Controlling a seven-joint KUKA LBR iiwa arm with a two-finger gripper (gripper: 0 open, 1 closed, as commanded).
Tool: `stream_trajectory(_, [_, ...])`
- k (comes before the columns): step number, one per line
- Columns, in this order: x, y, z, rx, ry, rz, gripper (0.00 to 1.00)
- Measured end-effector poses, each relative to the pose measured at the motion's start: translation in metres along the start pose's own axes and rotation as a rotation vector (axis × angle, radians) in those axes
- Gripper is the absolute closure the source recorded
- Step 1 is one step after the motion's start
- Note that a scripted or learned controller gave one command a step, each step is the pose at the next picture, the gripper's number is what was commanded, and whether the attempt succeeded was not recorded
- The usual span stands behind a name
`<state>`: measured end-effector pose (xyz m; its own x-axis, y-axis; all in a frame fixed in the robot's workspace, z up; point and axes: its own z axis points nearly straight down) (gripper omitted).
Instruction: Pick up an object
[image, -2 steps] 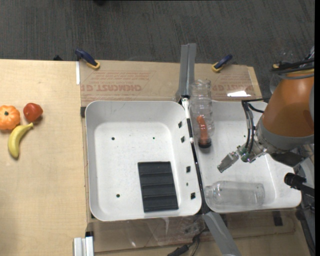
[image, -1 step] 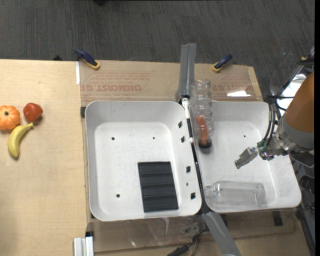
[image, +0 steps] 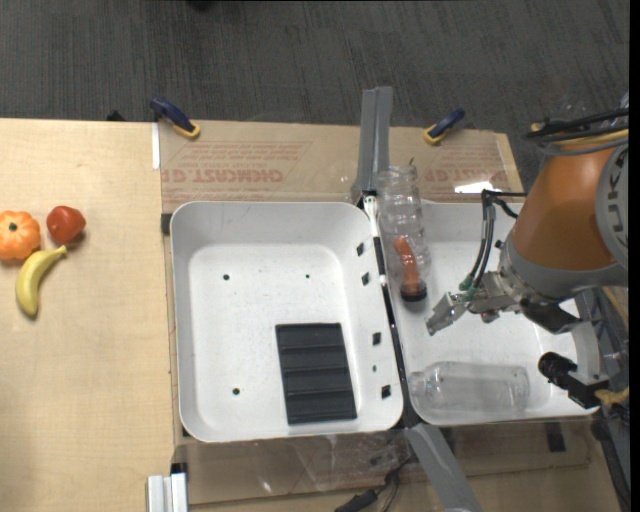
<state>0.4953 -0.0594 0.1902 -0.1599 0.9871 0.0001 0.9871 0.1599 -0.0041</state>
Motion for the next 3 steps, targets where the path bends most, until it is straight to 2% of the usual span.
stream_trajectory(1, [-0.008,0.051,-0.001,-0.001,-0.002,0.094,0.0])
stream_trajectory(2, [-0.058,0.08,0.091,-0.001,-0.001,-0.052,0.0])
stream_trajectory(3, [-0.086,0.131,0.098,0.002,-0.001,-0.064,0.0])
